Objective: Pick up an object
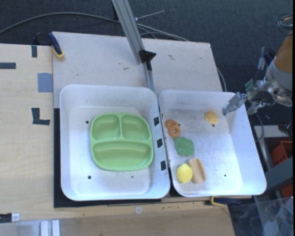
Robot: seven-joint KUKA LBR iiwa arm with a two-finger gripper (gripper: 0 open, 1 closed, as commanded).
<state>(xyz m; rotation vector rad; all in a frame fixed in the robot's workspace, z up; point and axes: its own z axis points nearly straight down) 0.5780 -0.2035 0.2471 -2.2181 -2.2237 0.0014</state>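
Poised at right edge — two-finger gripper, fingers parted, nothing held; best lowered squarely over small yellow lump.

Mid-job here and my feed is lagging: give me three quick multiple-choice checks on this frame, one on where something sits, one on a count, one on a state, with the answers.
1. Where is the green divided plate?
A. left bin
B. right bin
C. on the wooden bench

2. How many small items lie in the right bin?
A. two
B. five
C. eight

3. What is on the plate?
A. the lemon
B. the pretzel
C. nothing

Answers:
1 A: the plate lies flat in the left bin.
2 B: pretzel, green leaf, lemon, bread roll and a yellow piece.
3 C: all three compartments show bare green.
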